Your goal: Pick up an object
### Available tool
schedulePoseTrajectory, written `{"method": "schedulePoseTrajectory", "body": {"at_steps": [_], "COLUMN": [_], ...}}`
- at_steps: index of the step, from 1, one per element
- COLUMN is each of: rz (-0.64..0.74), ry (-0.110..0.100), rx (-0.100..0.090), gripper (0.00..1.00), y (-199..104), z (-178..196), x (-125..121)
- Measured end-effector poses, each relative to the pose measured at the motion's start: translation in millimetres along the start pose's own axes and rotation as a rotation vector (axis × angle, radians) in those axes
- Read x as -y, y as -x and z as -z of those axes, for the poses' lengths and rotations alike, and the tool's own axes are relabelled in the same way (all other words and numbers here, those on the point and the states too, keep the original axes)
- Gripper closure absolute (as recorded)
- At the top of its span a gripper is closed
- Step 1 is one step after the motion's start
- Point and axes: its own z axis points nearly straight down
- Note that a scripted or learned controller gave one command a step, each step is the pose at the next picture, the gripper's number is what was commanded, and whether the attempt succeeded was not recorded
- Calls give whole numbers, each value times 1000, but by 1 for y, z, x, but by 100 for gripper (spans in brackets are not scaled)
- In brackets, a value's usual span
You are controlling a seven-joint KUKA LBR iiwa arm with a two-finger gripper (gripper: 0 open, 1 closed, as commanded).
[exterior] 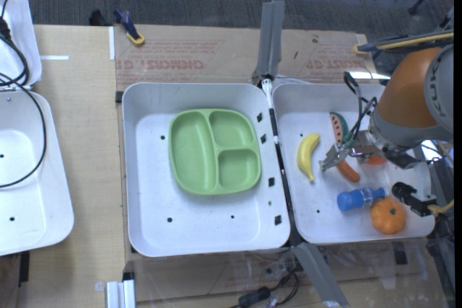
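In the right bin [317, 223] lie a yellow banana [308, 155], a watermelon slice [338, 126], an orange-red sausage-like piece [350, 172], a blue bottle [359, 198] and a small orange pumpkin [388, 216]. My gripper [336, 157] hangs low over the bin between the banana and the sausage piece, its metal fingers [330, 160] pointing left and down. The fingers stand slightly apart with nothing visible between them. The arm's grey and orange wrist [415, 97] covers the bin's far right part.
The left bin [144, 227] holds a green divided plate [215, 150]. A grey divider post [271, 40] stands between the bins at the back. A white basin with black cable [22, 155] sits at the far left.
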Motion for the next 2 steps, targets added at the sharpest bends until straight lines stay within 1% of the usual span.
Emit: {"method": "schedulePoseTrajectory", "body": {"at_steps": [1,2], "rz": [-1,-33], "ry": [-1,1], "rx": [0,1], "gripper": [100,100], "y": [1,-54], "z": [9,101], "x": [0,-52]}}
